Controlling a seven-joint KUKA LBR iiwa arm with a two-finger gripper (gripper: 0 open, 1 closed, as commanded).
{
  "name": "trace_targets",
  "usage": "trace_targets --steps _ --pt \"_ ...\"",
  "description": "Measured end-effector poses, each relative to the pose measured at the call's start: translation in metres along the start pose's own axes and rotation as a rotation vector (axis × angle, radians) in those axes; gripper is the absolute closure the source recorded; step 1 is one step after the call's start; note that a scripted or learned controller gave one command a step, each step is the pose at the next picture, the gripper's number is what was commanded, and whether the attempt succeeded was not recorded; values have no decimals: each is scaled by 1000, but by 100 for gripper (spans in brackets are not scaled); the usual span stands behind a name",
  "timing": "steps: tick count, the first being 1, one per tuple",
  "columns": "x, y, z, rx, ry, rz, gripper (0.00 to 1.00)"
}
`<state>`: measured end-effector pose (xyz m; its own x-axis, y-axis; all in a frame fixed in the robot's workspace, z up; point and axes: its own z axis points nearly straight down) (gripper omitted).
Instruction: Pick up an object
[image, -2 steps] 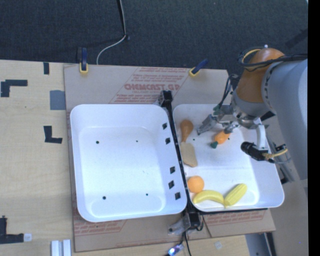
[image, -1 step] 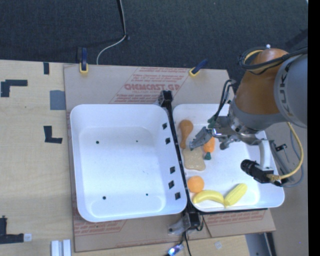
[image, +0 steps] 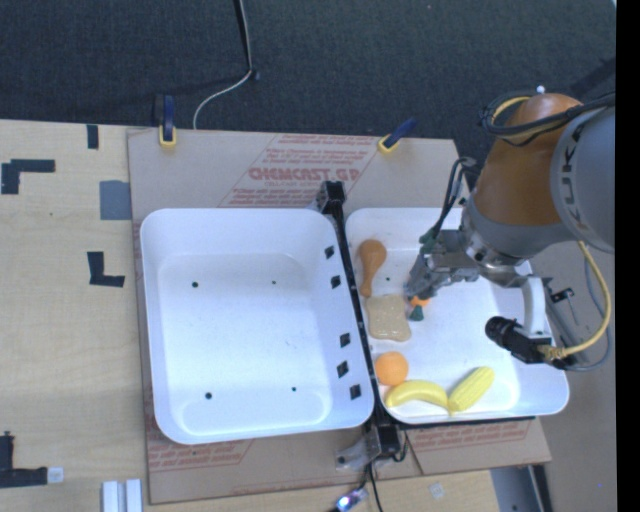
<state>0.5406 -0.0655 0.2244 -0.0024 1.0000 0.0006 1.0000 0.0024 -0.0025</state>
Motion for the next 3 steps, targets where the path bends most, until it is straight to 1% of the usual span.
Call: trace_targets --steps 1,2,3 --pt "33 -14 -128 -15 0 -4 100" --pt "76 -43 -156 -5 1 -4 100" --pt "74 -42 -164 -1 -2 -1 100"
